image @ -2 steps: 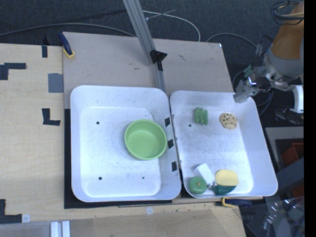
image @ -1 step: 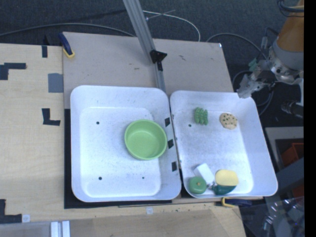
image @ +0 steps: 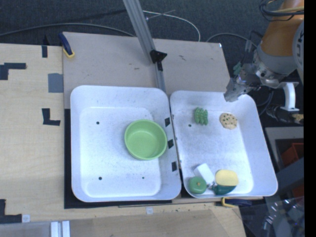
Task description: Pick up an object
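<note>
The arm (image: 281,38) is grey with a rounded orange band above its wrist. Black cables loop beside it. Its end effector (image: 233,94) is a small, grey, blocky metal piece.

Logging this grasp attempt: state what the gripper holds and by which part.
Nothing is held. The gripper hangs over the right white bin's far rim, apart from the round speckled cookie.

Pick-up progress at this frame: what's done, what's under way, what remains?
Done: nothing lifted. The cookie, green block and corner pile lie in the right bin; the green bowl sits in the left. Under way: the gripper hovers at the right bin's far edge. Remaining: descend, grasp, lift.
</note>
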You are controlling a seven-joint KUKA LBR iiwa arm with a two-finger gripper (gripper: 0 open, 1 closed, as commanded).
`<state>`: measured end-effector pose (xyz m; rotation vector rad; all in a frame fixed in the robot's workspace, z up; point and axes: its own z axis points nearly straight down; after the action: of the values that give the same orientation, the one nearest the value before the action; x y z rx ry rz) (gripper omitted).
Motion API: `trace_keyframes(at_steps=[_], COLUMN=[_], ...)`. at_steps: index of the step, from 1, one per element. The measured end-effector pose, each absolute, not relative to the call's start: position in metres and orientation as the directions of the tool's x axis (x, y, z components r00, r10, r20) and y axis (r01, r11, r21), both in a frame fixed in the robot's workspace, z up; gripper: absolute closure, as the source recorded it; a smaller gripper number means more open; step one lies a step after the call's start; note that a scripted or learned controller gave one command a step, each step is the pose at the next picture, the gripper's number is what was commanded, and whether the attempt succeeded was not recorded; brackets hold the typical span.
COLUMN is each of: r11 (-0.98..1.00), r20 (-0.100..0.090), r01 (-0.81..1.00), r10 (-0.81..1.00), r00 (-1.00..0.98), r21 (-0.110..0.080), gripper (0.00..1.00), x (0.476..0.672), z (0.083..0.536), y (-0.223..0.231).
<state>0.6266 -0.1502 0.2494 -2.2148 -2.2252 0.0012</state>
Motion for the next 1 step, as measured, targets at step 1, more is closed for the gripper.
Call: trace_keyframes(at_steps=[1], r11=[0.005], r20=[0.001], r01=[1.000], r10=[1.000], r00=[-0.005], r21=[-0.002], gripper=[1.00], x=[0.6194], z=[0.2495], y=[-0.1046])
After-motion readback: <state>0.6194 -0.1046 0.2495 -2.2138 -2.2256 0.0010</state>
